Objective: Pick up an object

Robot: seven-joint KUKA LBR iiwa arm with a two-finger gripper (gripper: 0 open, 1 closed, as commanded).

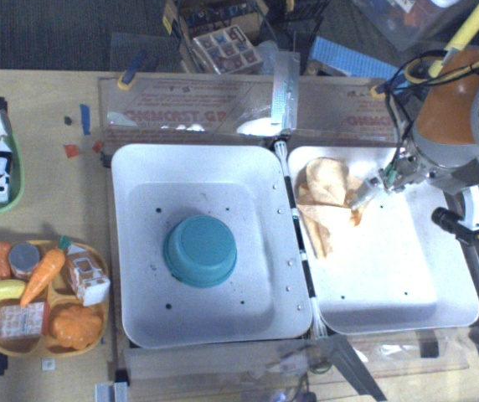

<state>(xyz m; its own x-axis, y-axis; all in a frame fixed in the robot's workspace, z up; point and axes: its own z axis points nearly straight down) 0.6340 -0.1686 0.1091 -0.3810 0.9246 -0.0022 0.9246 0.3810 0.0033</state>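
A teal bowl lies upside down in the middle of the left bin. A crumpled tan cloth lies in the far left corner of the right bin, with a strip trailing toward the near side along the bin's left wall. My gripper reaches in from the right and is low at the cloth's right edge, touching or just beside it. A small orange-brown spot shows just below the gripper tip; I cannot tell what it is.
The grey arm with its orange band hangs over the right bin's far right corner, with cables around it. Left of the bins, a yellow tray holds toy food and a green dish holds small items. Boxes stand beyond the bench.
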